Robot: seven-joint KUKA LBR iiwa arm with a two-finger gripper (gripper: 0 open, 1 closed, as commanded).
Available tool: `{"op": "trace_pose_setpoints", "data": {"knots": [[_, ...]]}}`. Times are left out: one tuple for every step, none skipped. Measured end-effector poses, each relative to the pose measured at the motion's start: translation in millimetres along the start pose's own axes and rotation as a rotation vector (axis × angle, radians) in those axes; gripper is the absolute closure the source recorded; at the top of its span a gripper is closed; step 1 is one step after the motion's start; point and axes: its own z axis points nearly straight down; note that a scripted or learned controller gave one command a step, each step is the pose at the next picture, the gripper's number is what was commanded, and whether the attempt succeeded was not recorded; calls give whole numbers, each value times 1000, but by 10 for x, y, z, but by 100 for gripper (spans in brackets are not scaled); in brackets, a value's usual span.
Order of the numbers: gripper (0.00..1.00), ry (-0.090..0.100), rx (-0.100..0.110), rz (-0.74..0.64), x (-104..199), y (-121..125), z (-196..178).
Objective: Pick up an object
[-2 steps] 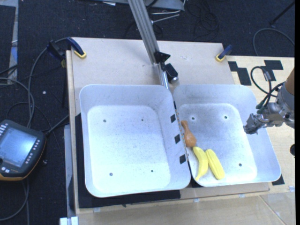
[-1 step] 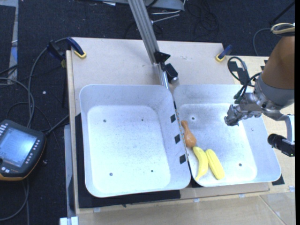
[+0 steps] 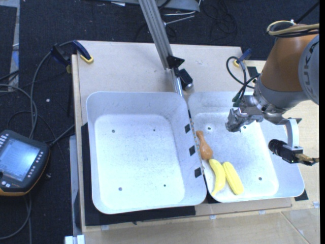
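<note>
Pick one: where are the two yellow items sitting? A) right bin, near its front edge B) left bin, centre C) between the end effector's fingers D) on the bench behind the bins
A. Both yellow items lie side by side on the floor of the right bin near its front edge, next to an orange-brown item, apart from the end effector, which hangs above the back of that bin.

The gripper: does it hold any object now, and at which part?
Nothing is held. The gripper hangs over bare floor of the right bin, apart from the objects.
</note>
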Motion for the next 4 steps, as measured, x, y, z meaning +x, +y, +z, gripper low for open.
{"op": "trace_pose_setpoints", "data": {"knots": [[100,0,-1,-1,544,296,20],[100,0,0,0,963,511,86],[100,-1,-1,0,1478,656,117],[100,0,-2,2,1820,869,-4]]}}
